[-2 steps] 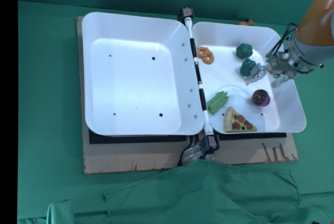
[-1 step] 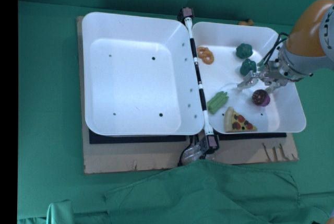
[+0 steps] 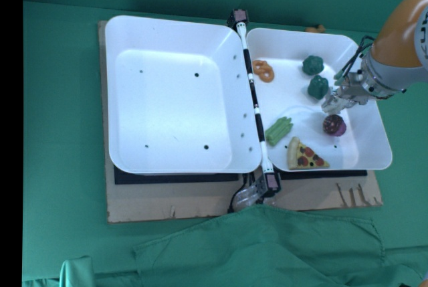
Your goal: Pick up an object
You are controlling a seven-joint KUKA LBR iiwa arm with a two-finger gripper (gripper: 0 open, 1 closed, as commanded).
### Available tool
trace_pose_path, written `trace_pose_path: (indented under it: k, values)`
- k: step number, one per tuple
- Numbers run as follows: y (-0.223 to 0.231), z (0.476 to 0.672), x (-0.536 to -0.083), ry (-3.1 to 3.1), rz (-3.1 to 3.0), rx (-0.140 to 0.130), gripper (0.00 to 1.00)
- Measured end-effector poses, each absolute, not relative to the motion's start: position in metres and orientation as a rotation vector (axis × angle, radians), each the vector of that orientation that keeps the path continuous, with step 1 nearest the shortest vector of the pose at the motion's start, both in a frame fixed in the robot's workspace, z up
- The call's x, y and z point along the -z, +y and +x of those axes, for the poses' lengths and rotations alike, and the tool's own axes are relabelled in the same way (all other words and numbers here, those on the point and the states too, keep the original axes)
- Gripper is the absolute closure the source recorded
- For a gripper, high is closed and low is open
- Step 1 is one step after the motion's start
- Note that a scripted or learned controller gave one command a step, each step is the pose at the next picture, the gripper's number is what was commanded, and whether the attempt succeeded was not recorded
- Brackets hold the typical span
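The right bin (image 3: 361, 157) holds an orange pretzel (image 3: 263, 70), two dark green broccoli-like pieces (image 3: 312, 65) (image 3: 318, 87), a light green ridged piece (image 3: 279, 130), a pizza slice (image 3: 305, 155) and a dark red round piece (image 3: 334, 125). My gripper (image 3: 332, 104) hangs over the right bin, just above the dark red piece and right of the lower broccoli piece. Nothing shows between its fingers.
The left bin (image 3: 120, 38) lies beside the right one, with a black-and-white divider bar (image 3: 253, 91) between them. Both rest on a cardboard sheet (image 3: 134, 205). Green cloth (image 3: 267, 245) is bunched at the front. A small orange thing (image 3: 315, 29) sits behind the right bin.
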State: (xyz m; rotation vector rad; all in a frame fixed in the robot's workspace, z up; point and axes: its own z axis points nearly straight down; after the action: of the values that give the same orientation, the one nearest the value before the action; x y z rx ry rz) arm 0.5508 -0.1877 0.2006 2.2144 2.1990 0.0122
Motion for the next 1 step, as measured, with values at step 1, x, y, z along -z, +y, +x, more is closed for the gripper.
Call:
trace_pose_path:
  k: [1]
  values:
    - [-0.1856, 0.56, -0.2619, 2.212, 2.217, -0.006, 1.0]
